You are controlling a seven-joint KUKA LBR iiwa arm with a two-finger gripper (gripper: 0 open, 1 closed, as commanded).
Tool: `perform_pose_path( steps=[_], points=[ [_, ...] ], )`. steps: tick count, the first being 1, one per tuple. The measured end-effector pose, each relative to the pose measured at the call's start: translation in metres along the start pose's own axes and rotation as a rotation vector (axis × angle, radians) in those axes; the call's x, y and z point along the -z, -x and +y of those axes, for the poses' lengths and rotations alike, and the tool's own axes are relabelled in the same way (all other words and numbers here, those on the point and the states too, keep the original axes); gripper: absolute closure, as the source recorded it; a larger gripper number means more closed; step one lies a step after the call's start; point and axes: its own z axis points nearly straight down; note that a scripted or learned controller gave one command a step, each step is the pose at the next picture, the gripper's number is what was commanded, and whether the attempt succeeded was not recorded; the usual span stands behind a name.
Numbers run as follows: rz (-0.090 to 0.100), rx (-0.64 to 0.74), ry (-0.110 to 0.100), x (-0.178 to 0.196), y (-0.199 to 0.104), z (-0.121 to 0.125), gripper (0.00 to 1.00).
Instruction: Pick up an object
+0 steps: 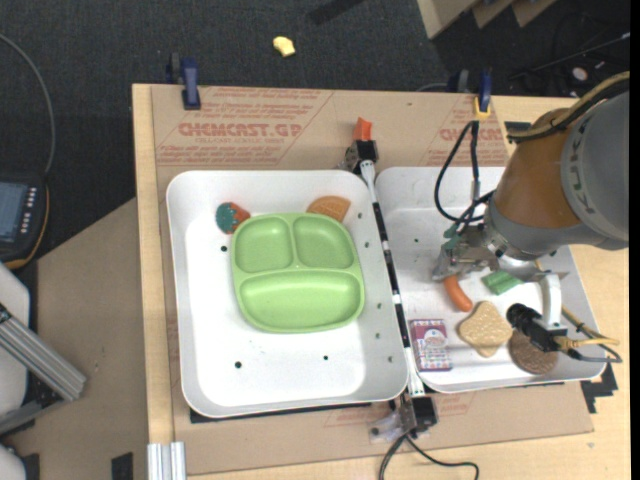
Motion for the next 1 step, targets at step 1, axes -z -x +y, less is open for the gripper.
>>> perform_pose_path(
  steps=[1],
  points=[
    [0.001,0.009,0.01,0.0961,-0.0546,0.0243,1.0]
  ],
)
